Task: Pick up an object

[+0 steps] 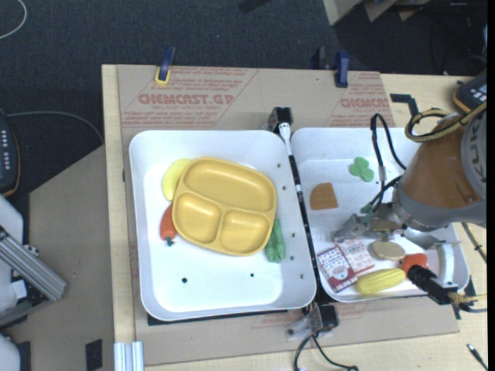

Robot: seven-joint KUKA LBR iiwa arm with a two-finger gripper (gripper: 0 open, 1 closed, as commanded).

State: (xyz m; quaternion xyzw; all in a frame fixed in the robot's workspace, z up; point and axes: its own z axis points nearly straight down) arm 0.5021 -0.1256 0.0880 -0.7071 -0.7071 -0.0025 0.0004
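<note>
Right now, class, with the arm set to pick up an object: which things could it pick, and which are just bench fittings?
Could pick: brown piece, green piece, corn cob, red-and-white packet, yellow tray.

Fittings: white bins, yellow clamp, blue clamp.

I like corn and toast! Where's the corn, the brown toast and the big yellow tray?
corn [380, 281], camera view, middle of the cob.
brown toast [323, 197], camera view, centre of the slice.
yellow tray [224, 182], camera view, floor of its long top compartment.

The grey arm [445, 168] reaches in from the right, orange-banded wrist bent down, gripper [357, 224] lowered.
</note>
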